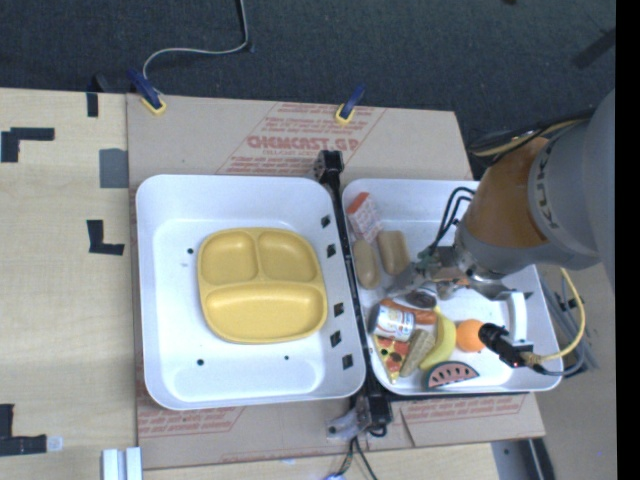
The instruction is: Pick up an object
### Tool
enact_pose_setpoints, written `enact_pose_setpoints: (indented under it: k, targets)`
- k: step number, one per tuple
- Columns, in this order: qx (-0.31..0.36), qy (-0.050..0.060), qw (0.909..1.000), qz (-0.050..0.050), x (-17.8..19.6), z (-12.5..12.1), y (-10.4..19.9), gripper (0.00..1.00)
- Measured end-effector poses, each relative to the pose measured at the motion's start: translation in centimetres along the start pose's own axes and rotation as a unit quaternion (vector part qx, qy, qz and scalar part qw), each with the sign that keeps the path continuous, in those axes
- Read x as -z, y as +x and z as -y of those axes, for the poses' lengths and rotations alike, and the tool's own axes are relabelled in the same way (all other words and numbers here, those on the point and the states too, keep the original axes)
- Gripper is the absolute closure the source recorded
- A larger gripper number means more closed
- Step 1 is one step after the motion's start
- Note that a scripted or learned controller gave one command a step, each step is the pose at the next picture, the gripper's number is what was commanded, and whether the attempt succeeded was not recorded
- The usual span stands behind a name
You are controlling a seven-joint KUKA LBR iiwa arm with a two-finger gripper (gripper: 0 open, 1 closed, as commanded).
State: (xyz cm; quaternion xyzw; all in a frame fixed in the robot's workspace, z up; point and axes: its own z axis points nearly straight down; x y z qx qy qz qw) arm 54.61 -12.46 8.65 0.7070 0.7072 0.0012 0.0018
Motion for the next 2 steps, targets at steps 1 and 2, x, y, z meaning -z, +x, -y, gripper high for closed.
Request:
enact_pose_setpoints:
  k: [1, 2]
  targets:
    - [-0.001, 0.000, 1.0000, 0.000, 1.0, 0.0, -0.1, 1.00]
    - [0.001, 0.002, 1.0000, 0.000, 15.3, 6.1, 4.0, 1.00]
